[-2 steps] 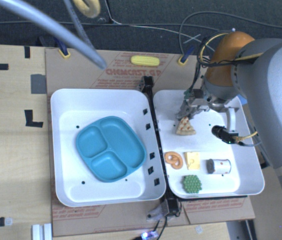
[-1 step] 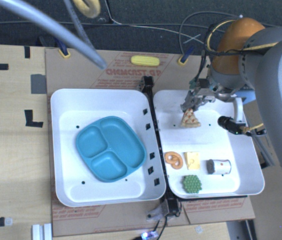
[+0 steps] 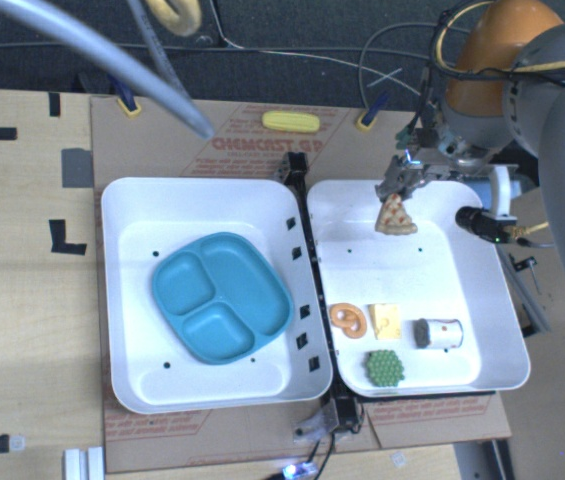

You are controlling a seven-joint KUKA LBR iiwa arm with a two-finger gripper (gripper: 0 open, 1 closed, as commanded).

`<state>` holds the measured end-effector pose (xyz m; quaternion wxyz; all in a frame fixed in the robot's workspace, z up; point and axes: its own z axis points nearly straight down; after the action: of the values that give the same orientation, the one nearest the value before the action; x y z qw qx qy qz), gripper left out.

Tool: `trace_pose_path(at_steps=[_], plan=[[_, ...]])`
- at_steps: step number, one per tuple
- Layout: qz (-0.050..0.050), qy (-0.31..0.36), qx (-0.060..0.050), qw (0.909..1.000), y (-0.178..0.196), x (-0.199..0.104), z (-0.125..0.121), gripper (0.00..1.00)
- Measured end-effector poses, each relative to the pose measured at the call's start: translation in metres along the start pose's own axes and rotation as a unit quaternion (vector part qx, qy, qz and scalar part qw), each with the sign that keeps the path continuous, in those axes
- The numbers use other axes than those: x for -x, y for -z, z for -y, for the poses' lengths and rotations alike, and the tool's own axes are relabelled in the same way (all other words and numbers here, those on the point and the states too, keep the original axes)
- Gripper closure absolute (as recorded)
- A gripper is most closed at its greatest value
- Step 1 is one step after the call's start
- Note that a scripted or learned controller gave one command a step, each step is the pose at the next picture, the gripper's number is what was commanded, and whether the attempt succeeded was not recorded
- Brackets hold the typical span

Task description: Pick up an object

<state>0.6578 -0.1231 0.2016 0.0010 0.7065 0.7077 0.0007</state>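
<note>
Claw: the gripper (image 3: 399,186) is pinching the top tip of the pizza slice (image 3: 396,216) (a toy one).
Slice: it hangs just under the claw, over the right bin (image 3: 482,363).
Could go wrong: the grip is tiny, so a shake might drop it.

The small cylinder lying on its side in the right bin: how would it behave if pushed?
The cylinder lies on its side on the right bin floor, so it would probably roll. It looks rigid, likely a toy can. Its smooth surface may slip between fingers.
</note>
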Motion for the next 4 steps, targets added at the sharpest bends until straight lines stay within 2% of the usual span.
trace_pose_path(at_steps=[1, 2, 4], plan=[[0.0, 0.0, 0.0, 1.0, 0.062, -0.003, -0.003, 1.0], [0.0, 0.001, -0.002, 1.0, 0.056, -0.047, 0.005, 1.0], [-0.001, 0.002, -0.003, 1.0, 0.06, -0.143, 0.038, 1.0]])
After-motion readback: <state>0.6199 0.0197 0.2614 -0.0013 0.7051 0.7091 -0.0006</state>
